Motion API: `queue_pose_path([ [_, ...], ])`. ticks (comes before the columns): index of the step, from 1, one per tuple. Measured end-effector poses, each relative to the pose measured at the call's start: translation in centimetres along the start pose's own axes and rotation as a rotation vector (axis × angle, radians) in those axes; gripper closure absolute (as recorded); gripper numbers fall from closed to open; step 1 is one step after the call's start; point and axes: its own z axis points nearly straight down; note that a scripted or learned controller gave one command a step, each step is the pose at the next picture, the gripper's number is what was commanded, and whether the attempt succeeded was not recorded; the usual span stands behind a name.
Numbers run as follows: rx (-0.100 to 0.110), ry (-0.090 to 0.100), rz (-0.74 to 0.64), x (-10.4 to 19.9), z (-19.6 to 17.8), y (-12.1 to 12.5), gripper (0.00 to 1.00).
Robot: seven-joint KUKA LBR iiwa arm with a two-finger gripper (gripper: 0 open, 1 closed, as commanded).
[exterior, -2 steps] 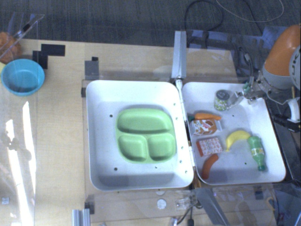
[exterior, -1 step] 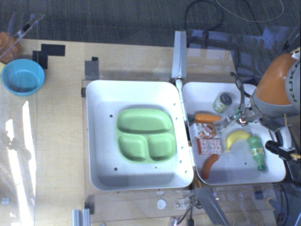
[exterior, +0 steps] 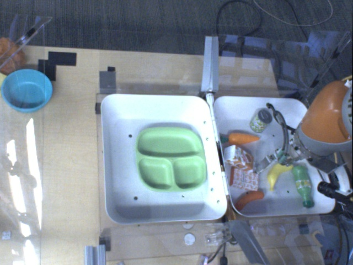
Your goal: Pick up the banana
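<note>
Pale wood is the bench [exterior: 66, 164] surface, and on my screen its near edge shows some small metal parts that I cannot identify. On it sit two white bins side by side. In the left bin [exterior: 118, 203] there is a green tray [exterior: 168, 158] with three compartments. In the right bin [exterior: 242, 117], at the near side, I see a sausage [exterior: 249, 198], then a snack packet [exterior: 241, 170], a green bottle [exterior: 303, 185] lying down, and the banana [exterior: 277, 174], which lies in the middle of this bin, just beside the bottle. The gripper [exterior: 280, 158] is low over the far end of the banana; its fingers are dark and small in my picture, so I cannot tell if they are apart or closed. Further back lie a carrot [exterior: 242, 138] and a small can [exterior: 260, 121]. The arm [exterior: 325, 120] is cut off at the right. At the far left stands a blue bowl [exterior: 26, 90], and behind the bench is dark carpet [exterior: 138, 15] with a thin cable [exterior: 289, 12].
</note>
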Motion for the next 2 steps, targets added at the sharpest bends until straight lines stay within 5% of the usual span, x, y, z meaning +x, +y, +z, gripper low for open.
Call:
queue_pose_path([
  [1, -0.005, -0.004, 0.027, -2.0, 0.2, 4.0, 0.0],
  [2, 0.0, 0.0, -0.168, 4.1, -6.0, -0.1, 0.0],
])
